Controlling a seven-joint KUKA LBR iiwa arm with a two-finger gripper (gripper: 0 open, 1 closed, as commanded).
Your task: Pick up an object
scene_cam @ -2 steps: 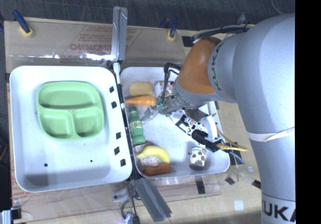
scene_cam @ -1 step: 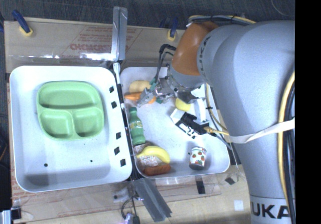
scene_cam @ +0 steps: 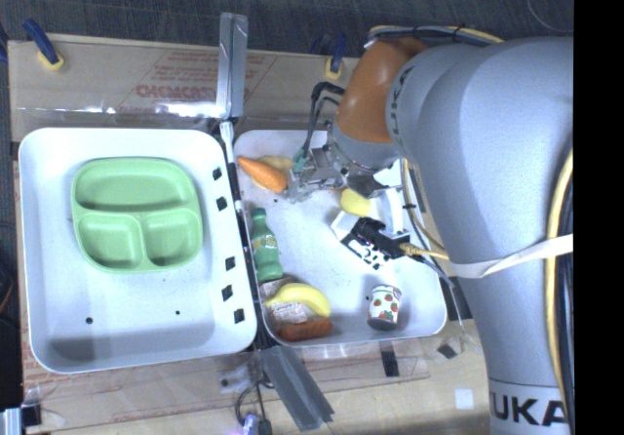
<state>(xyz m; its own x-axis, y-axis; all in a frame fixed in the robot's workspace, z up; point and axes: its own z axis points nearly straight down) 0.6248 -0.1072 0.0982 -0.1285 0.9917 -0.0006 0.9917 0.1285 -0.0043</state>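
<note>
Pincer (scene_cam: 304, 173) low in rt bin, just beside carrot (scene_cam: 261, 172)

one fixed camera sits above the tabletop (scene_cam: 117, 82), looking down at a slant on both white bins, left bin (scene_cam: 39, 326) and right bin (scene_cam: 429, 321), from moderately near; the arm (scene_cam: 487, 160) enters from the right.

Just left of the gripper (scene_cam: 310, 170), the orange plastic carrot (scene_cam: 260, 172) looks smooth and matt. Below it the green plastic bottle (scene_cam: 263, 246) is glossy. Farther left, the pale green divided plastic tray (scene_cam: 136, 213) shines softly in the smooth white plastic bin (scene_cam: 58, 257).
</note>
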